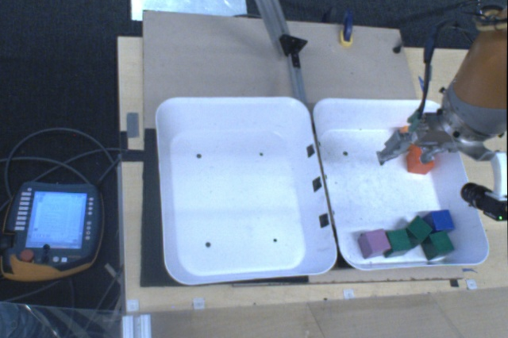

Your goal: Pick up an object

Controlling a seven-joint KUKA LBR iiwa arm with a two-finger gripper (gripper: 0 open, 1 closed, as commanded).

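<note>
Overhead, the grey arm with its orange band comes in from the right edge and leans down over the right-hand shallow white plastic bin, wrist pitched toward the bin's upper right part. The two-finger metal gripper hangs low above the bin floor, its grey fingers splayed out toward the left; one fingertip points down and left over bare white floor. Whether the fingers are spread or closed cannot be told from this angle, since the wrist body covers their roots. A small orange-red block sits just beside the gripper, on its lower right side, partly tucked under the wrist housing; contact between them cannot be judged, and the block does not appear between the fingers. Well apart from the gripper, along the bin's lower right corner, lies a cluster of small cubes: a mauve cube, a dark green cube touching it, a second green cube, a third green cube near the rim, and a blue cube at the top of the group. The left-hand white bin stands side by side with the right one, the two rims meeting at the middle.
</note>
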